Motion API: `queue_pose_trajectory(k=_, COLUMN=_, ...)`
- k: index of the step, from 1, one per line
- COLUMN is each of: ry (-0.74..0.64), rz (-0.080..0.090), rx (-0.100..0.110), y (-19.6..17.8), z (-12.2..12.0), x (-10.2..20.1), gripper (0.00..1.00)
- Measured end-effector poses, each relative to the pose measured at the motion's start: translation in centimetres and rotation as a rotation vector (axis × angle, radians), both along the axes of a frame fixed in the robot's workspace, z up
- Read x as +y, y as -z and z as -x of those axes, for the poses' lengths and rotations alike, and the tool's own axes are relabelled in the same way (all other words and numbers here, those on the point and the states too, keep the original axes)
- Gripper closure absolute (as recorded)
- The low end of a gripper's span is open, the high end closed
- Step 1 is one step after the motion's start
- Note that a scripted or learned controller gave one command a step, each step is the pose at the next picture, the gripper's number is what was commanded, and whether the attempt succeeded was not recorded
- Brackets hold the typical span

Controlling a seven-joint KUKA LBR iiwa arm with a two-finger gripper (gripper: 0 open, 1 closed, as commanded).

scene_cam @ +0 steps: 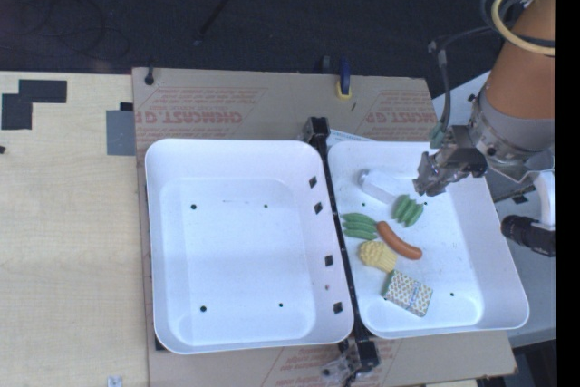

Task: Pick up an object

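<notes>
Camera view: The arm [521, 86] enters from the right, and its gripper [438, 177] hangs over the upper part of the right bin [507, 285]. The fingers appear as one dark mass; whether they are apart or closed cannot be determined, and no object is visible between them.

All the objects lie in the right bin. A small green piece [408, 210] lies just below and left of the gripper, close to it; contact cannot be confirmed. A pale white object [379, 187] lies to the left of the gripper. Near the bin's left wall lies a green bean pod [360, 225]. An orange sausage-shaped piece [400, 240] lies beside the pod at a slant, with a yellow corn cob [377, 256] just below it. A patterned rectangular block [408, 293] lies nearest the front edge.

The left bin [163, 195] stands alongside, the two bins meeting at a black divider [328, 222].
</notes>
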State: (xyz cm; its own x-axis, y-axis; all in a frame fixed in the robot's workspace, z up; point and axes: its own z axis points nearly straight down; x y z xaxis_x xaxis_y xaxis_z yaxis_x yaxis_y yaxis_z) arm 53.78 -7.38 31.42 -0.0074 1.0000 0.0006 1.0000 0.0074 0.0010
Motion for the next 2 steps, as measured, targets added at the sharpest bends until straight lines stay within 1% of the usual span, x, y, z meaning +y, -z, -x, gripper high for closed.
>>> queue_pose_trajectory(k=1, ry=0.003, rz=0.001, rx=-0.001, y=2.0, z=-7.9, x=4.2, gripper=1.00)
queue_pose_trajectory(k=2, ry=0.016, rz=0.003, rx=0.007, y=2.4, z=-3.1, x=-5.2, gripper=1.00)
